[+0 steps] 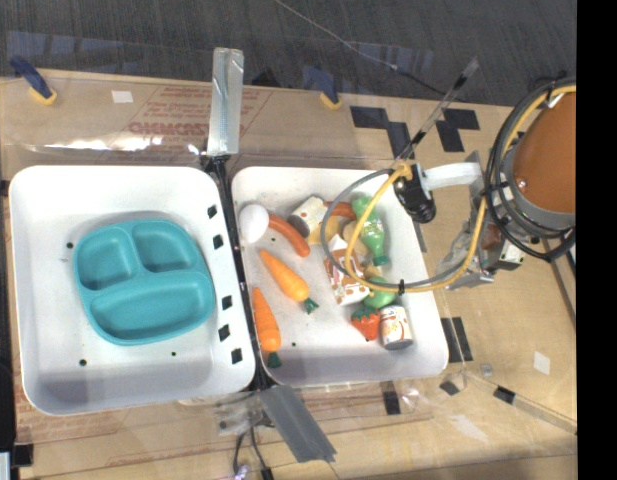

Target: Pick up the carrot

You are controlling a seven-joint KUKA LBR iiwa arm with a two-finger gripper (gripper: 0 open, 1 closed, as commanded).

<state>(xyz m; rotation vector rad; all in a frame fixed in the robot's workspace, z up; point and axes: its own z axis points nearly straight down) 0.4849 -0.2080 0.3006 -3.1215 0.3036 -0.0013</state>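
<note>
Two orange carrots lie in the right bin [428, 353]. One carrot [285, 276] lies at a slant near the bin's middle left, its green stub pointing to the lower right. The other carrot [265, 323] rests along the bin's left wall, green end toward the front. My gripper [468, 260] hangs beyond the bin's right rim, under the grey arm with the orange band [548, 163], well apart from both carrots. Nothing shows in its grasp. A yellow cable [360, 230] loops from the arm over the bin's right half.
The right bin also holds a white egg [253, 222], a red sausage [288, 234], green items [371, 230], a small can [395, 328] and a red strawberry-like piece [366, 321]. A teal divided plate [143, 278] sits in the left bin [48, 368].
</note>
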